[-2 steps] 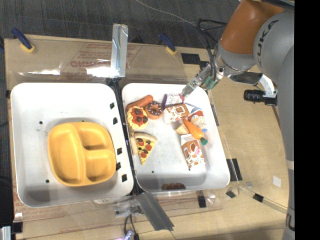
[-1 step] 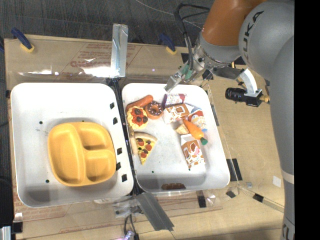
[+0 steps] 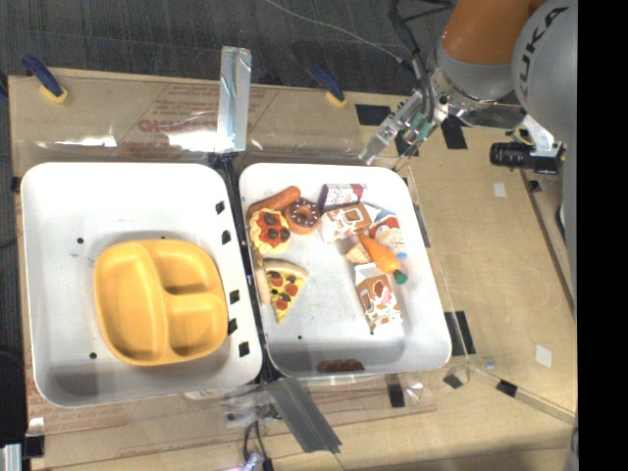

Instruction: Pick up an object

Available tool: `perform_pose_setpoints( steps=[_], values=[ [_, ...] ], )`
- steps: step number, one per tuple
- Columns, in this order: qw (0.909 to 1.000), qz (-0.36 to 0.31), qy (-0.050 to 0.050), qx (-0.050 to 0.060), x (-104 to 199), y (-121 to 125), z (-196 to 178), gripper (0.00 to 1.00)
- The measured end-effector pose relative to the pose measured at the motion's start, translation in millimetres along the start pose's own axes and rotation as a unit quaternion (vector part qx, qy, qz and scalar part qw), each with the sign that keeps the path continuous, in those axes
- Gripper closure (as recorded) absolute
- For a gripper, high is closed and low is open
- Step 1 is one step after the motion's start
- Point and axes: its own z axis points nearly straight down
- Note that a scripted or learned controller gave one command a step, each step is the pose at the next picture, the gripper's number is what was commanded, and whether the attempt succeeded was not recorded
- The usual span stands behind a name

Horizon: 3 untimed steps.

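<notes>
Tool above right bin's far rim, finger spread unclear.

The arm, at the upper right of the frame, is grey with a broad orange band and dark lettering on its casing. Thin cables run to the small metallic tool with greenish parts.

Divided tray in left bin; pizza slice, carrot, cartons in right bin.
</notes>
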Motion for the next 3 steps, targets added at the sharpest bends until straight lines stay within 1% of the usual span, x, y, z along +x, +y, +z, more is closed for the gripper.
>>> perform_pose_setpoints(
  steps=[1,2,3],
  values=[
    [0.9995,0.03,0.003,0.001,73,30,8,1.0],
    [0.9935,-0.114,0.001,0.0,30,9,12,1.0],
    [0.9932,-0.116,-0.001,0.0,30,11,1,1.0]
  ],
)
